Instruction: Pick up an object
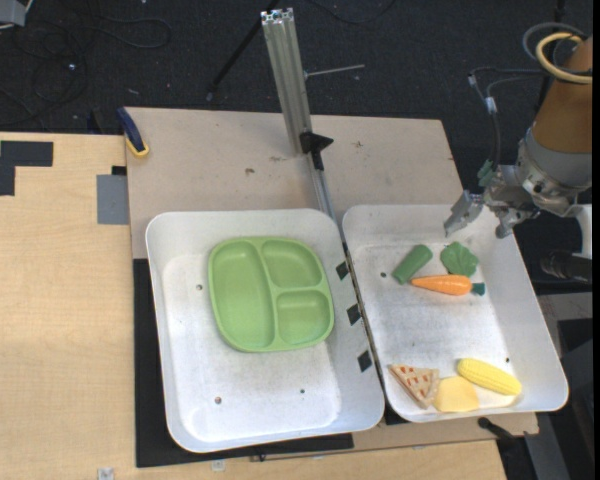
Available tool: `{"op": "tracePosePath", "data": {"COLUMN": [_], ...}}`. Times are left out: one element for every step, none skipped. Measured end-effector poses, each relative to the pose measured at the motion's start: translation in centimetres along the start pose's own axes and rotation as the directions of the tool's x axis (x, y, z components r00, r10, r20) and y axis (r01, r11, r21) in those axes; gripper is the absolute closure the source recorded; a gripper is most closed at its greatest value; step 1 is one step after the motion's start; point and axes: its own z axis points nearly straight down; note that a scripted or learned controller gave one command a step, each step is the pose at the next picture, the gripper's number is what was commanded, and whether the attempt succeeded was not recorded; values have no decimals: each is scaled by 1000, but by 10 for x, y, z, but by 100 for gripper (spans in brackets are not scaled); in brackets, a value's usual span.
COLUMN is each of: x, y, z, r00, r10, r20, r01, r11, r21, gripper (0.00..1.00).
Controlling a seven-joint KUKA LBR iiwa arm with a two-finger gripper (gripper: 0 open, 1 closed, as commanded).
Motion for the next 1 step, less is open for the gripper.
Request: {"op": "tracePosePath", "data": {"x": [-2], "y": [7], "z": [47], "r00": [1000], "r10": [0], "r20": [0], "r01": [0], "r11": [1000], "r21": [0], "gripper": [0]}}
